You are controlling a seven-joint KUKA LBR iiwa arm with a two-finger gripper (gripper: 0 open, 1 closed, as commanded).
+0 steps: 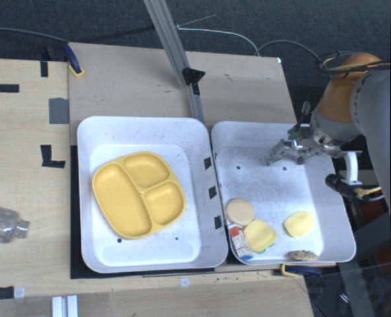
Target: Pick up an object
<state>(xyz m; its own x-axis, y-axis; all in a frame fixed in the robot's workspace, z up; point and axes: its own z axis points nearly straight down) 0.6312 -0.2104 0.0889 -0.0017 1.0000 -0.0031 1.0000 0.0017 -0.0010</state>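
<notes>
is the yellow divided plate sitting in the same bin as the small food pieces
No. The yellow divided plate lies in the left bin, while the small food pieces sit in the right bin.

A tray (137, 193) is lying in the left bin (90, 134). Four food pieces (260, 235) are clustering at the right bin's (248, 137) front; the gripper (284, 150) is hanging behind them.

Lighting: even, diffuse, overhead; white bins (202, 177) bright, mildly washed out. Shadows: soft, faint. Focus: slightly soft throughout, grainy. Surrounding floor dim.
</notes>
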